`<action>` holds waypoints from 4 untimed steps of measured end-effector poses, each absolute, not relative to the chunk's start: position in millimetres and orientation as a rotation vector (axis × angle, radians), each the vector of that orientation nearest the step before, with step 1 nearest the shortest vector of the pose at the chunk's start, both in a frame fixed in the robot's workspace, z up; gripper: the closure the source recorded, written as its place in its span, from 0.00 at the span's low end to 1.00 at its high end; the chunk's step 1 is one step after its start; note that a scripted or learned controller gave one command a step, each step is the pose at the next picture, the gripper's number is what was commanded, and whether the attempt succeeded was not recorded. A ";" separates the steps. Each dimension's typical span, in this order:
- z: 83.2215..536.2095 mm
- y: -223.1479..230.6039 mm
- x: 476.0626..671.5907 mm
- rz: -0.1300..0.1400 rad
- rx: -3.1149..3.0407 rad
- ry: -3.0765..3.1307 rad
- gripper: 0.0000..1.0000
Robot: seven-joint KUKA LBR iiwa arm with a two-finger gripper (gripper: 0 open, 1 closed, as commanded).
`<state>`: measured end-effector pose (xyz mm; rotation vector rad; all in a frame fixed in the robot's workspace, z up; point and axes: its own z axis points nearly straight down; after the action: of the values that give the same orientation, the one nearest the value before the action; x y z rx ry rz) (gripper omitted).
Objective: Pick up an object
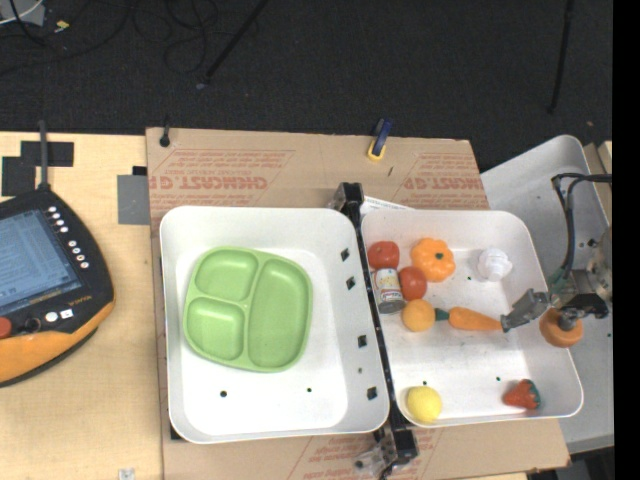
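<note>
Touching carrot (pixel 474 319) tip: end effector (pixel 522 311), empty.

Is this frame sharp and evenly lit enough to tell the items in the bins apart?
Camera view: even, soft light, faint shadows; the green plate and carrot read clearly; the white ball nearly washes into the right bin; the gripper looks slightly blurred.

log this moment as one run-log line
stage: approach | gripper: low at right bin's right side, by carrot tip | held: nothing seen | left bin: green tray
</note>
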<state>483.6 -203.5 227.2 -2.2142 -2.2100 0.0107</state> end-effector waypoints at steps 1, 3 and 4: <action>232.3 -203.8 485.5 0.003 -2.218 -2.218 0.00; 133.6 -194.1 487.0 0.005 -2.211 -2.218 0.00; 101.0 -194.7 489.7 -0.005 -2.224 -2.223 0.00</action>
<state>489.7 -194.7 101.0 -2.2241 -2.2231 -0.0049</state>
